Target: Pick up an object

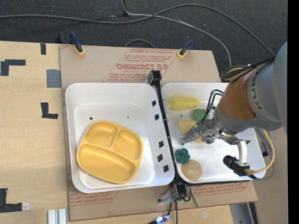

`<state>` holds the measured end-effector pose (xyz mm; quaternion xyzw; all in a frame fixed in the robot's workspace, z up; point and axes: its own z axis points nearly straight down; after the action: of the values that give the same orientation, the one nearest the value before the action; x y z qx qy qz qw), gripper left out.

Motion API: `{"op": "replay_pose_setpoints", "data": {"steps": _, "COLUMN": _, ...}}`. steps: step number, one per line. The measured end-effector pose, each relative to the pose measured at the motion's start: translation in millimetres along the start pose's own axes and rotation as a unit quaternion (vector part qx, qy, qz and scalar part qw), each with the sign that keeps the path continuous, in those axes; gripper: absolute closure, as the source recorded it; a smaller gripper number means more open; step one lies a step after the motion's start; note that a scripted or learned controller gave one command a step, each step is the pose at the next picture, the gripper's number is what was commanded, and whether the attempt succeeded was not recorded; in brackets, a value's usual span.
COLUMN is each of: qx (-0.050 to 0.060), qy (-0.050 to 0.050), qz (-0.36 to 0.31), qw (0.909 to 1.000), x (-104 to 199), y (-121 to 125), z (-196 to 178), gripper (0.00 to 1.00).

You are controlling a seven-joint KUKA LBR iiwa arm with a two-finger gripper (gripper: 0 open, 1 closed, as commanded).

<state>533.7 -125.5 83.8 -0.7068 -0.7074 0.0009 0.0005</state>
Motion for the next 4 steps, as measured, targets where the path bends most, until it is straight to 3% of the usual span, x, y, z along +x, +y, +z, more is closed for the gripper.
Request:
{"op": "replay_pose_setpoints", "data": {"steps": 1, "qx": -0.002, "qy": -0.001, "qz": 0.0, "qw": 1.0, "x": 0, "y": 1, "z": -12, "gripper": 1.0}}
{"op": "replay_pose_setpoints", "data": {"steps": 4, "qx": -0.002, "qy": 0.0, "qz": 0.0, "qw": 1.0, "x": 17, "y": -2, "z": -140, "gripper": 1.0}}
